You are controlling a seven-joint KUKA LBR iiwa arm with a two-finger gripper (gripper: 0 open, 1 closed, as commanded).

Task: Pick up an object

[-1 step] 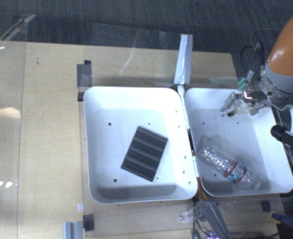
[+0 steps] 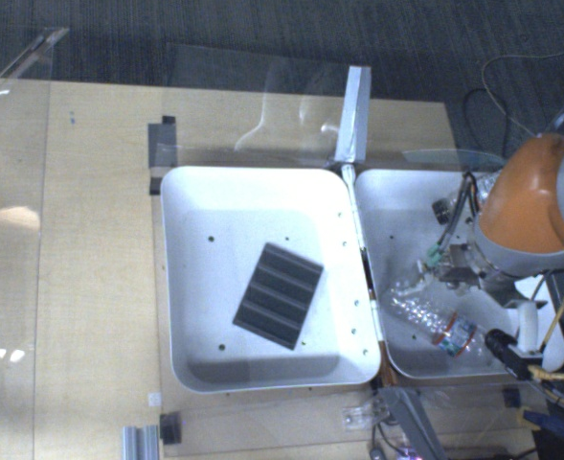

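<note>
arm (image 2: 529, 204) comes in from the right, orange band sitting over the right bin (image 2: 396, 214). gripper (image 2: 449, 271) is down inside that bin, near its middle. claw state: can't tell, the wrist and cabling hide it from this angle. nothing visibly held.

objects:
- dark ribbed block (image 2: 279, 295) in the left bin (image 2: 181, 195), lying flat, roughly centred, rotated so its long side runs from upper right to lower left. clear of all walls. well apart from the gripper, with the bin divider between them.
- clear crinkly piece (image 2: 411, 305) in the right bin, just below and left of the gripper. looks close to it, but can't tell if they touch.
- small item (image 2: 457, 335) with blue and reddish bits, right bin, near the front wall, just beside the lower right end of the clear piece. too small to identify.

the two bins sit side by side, touching along the shared edge, on the wood bench (image 2: 71, 257). left bin holds just the block. both right bin objects sit in its front half, and the back left part shows bare floor.
</note>
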